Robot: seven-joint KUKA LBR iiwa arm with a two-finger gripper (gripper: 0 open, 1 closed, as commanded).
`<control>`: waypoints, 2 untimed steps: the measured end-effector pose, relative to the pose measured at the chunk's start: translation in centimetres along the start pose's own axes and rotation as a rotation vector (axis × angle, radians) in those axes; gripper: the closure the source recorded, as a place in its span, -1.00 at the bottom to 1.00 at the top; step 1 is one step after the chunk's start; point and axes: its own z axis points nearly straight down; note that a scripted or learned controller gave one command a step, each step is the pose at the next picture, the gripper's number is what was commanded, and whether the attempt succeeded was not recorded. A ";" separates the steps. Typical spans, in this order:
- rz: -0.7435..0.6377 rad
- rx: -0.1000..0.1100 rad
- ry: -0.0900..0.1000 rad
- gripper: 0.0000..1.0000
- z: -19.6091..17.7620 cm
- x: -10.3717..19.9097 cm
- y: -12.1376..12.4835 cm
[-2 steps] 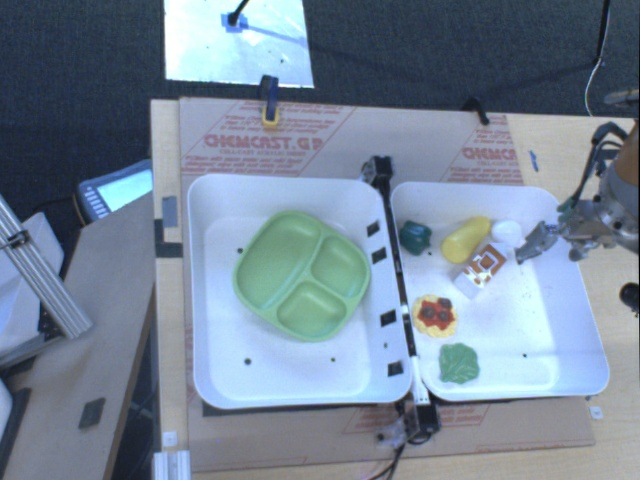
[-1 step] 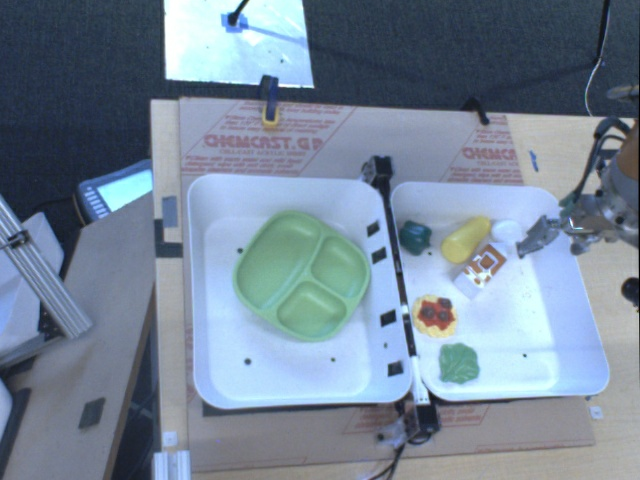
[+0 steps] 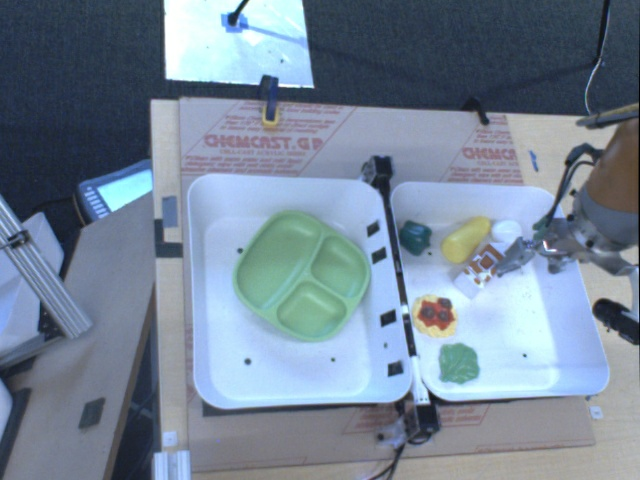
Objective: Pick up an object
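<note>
1. Over the right bin (image 3: 590,368), the gripper (image 3: 518,256) reached in from the right and sat low at the small white box with red-brown print (image 3: 480,268), its tips right at the box's upper right corner.
2. Whether the claw was spread or pressed together, I could not tell; the tips blurred into the box, and nothing showed plainly pinched between them.
3. That box lay in the upper middle of the right bin, touching or just beside the yellow lemon-shaped toy (image 3: 466,239), with a white round piece (image 3: 506,231) just above it.
4. Judging by looks, the box would be light and fairly stiff, with flat faces: a good pinch across its short sides, though it could skid on the smooth bin floor.
5. The lemon looked rounded and slick, likely to squirt out unless taken across its middle.
6. Elsewhere sat a dark teal toy (image 3: 415,236), a flat yellow-and-red piece (image 3: 436,314) and a green leafy piece (image 3: 459,363); both flat ones looked hard to get under.
7. Across the divider, the green sectioned plate (image 3: 302,275) lay alone in the left bin (image 3: 215,368).
</note>
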 end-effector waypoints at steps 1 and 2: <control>0.001 -0.009 0.002 -1.00 5.0 0.9 -0.1; 0.002 -0.020 -0.004 -1.00 4.7 0.7 0.3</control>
